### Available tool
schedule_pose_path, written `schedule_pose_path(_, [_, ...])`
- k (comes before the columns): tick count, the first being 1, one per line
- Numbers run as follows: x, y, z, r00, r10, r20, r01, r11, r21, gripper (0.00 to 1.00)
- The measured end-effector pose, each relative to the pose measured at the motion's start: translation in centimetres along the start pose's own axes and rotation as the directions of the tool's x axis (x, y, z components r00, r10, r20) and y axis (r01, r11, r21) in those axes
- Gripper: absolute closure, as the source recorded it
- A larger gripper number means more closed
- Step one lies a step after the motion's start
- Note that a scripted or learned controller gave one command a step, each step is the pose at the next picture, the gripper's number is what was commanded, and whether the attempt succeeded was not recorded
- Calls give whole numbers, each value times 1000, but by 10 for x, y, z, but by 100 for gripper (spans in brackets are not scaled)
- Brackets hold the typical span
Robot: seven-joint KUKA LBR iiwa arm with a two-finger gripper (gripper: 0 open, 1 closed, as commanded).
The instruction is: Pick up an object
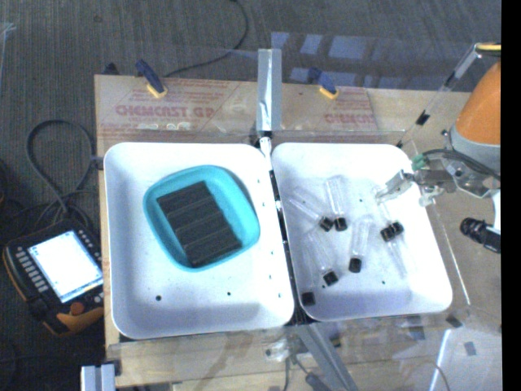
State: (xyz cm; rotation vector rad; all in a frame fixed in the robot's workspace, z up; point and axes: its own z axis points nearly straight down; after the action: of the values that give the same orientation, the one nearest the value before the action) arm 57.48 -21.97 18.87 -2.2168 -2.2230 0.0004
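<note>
The claw (400, 184) hovers over the right bin's (423, 287) far right corner above clear vials (335, 194); its state is indeterminable.

Arm (480, 120) cut off — right edge

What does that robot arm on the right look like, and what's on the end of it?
The arm is rounded, with a bright orange band above a pale grey wrist ring. Its gripper is a small silvery metal piece with dark fittings, reaching in over the right bin. A thin dark rod or cable runs slantwise beside the arm.
</note>
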Motion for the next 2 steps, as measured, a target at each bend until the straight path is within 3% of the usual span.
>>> schedule_pose_path(1, [3, 1, 86, 1000, -4, -5, 4, 1000, -6, 0])
schedule_pose_path(2, [4, 0, 78, 1000, -6, -4, 5, 1000, -4, 100])
